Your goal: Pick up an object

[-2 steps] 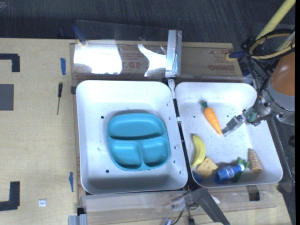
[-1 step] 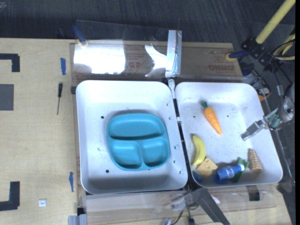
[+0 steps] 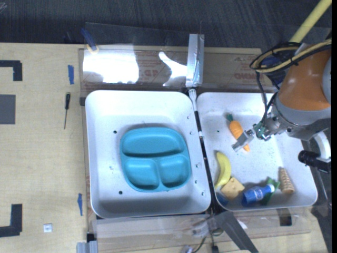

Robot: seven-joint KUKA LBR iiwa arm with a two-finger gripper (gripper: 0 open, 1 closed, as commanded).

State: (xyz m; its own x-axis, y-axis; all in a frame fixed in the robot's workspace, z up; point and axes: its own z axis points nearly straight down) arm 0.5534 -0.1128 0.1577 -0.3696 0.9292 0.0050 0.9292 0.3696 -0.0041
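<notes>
The right bin (image 3: pixel 295 157) holds the loose objects. An orange carrot (image 3: pixel 235 128) with a green top lies in its upper left part. My gripper (image 3: pixel 244 141) hangs low directly at the carrot's lower end, reaching in from the right under the orange-banded wrist (image 3: pixel 305 83). A small orange bit shows just below the gripper tip, so the gripper covers part of the carrot. A yellow banana (image 3: pixel 223 167) lies below the gripper, along the bin's left wall.
At the right bin's front edge sit a yellow block (image 3: pixel 232 187), a blue bottle (image 3: pixel 258 193) lying on its side and a brown cone (image 3: pixel 286 179). The left bin (image 3: pixel 105 115) holds a blue divided plate (image 3: pixel 155 157). A metal divider (image 3: pixel 194 59) stands behind the bins.
</notes>
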